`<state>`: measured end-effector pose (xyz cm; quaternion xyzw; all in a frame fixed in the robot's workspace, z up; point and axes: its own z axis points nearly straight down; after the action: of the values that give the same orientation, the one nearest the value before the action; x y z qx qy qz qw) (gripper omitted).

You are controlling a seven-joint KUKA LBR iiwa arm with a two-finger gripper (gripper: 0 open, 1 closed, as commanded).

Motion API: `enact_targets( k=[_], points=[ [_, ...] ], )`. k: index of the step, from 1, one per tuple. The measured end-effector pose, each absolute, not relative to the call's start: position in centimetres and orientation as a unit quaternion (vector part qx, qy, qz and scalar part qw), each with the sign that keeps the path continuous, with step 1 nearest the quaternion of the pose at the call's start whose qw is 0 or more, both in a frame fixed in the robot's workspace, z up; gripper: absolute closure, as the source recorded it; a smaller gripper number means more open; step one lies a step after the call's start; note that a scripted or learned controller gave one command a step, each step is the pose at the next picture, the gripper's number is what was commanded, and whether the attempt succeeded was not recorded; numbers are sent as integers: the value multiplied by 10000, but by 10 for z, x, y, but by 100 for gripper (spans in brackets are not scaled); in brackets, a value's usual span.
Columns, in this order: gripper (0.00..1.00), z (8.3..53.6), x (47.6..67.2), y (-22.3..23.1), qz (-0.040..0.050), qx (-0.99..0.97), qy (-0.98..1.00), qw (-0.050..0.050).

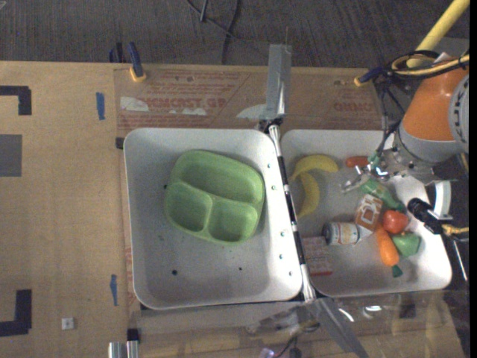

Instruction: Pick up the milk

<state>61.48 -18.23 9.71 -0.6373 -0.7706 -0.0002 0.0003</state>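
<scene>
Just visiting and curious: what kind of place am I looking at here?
Probably a robotics lab test bench: a robot arm reaches over two white bins, toy food such as a banana fills one, and cables trail on carpet.

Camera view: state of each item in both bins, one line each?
Green tray: right way up, alone in left bin.
Banana: lying flat, right bin, by the divider.
Can: on its side, right bin.
Milk carton: lying tilted, not lifted.
Tomato: resting against the carton.
Carrot: lying flat.
Gripper: low over the right bin, above the carton.
</scene>
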Motion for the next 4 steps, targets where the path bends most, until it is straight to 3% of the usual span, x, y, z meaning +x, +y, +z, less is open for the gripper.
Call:
enact_targets(
  k=[2,3,4],
  points=[
    [0,89,514,-161,-28,-7130,-7011,-44],
    [0,90,484,-106,-35,-7604,-6493,-128],
    [0,89,483,-182,-20,-6943,-7196,-69]
  ],
)
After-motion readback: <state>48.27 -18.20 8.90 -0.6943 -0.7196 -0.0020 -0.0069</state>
